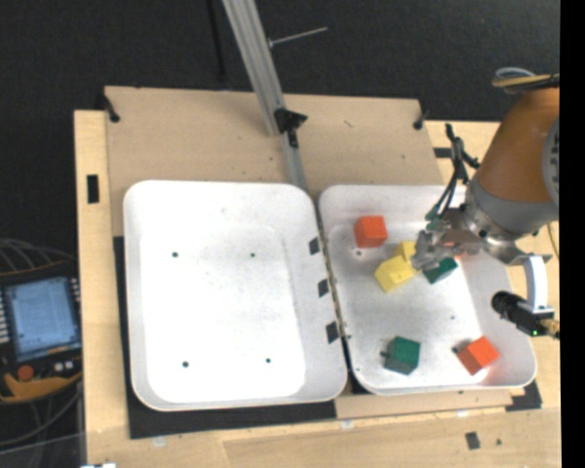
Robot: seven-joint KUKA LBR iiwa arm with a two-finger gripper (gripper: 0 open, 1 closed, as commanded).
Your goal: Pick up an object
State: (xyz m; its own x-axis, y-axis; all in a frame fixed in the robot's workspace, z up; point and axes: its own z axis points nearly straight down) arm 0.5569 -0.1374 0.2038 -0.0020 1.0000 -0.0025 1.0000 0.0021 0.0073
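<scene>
The likeliest target is the dark green block (440, 269) in the right bin (370, 378), just beside a yellow block (393, 275) and right under the gripper (431, 253). The gripper sits low over these two, its tip at the upper left edge of the green block, but the arm's body hides the fingers, so I cannot tell how far apart they are or whether anything is between them. The green block looks to be resting on the bin floor, tilted a little, not lifted.

As a judgement, the pick is at the reach-and-close stage: the approach is made, while a secure grasp and the lift are not yet shown.

The right bin also holds an orange cube (371, 230) near its upper left, a second green block (402, 355) toward the lower middle, and an orange block (478, 355) near the lower right corner, all well apart from the gripper. The left bin (141, 261) shows a bare white floor with a few small dark dots. Both bins rest side by side on the pale tabletop (205, 135).
</scene>
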